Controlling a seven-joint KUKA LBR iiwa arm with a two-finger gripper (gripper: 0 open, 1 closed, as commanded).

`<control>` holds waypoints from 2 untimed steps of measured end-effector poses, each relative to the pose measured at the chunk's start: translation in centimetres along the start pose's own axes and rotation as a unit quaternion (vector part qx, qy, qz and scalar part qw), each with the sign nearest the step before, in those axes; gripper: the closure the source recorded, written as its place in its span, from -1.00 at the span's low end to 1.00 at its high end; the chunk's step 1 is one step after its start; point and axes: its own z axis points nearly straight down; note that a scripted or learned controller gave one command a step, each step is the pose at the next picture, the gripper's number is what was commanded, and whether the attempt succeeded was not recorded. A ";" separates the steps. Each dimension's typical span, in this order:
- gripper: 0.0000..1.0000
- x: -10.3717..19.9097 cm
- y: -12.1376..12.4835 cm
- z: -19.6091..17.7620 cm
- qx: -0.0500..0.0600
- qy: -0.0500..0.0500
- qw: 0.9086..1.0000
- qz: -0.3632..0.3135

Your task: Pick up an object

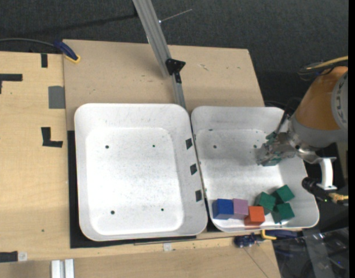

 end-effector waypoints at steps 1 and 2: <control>1.00 -0.9 0.5 -4.8 0.001 0.001 1.000 0.001; 1.00 -0.9 0.5 -7.3 0.002 0.002 1.000 0.000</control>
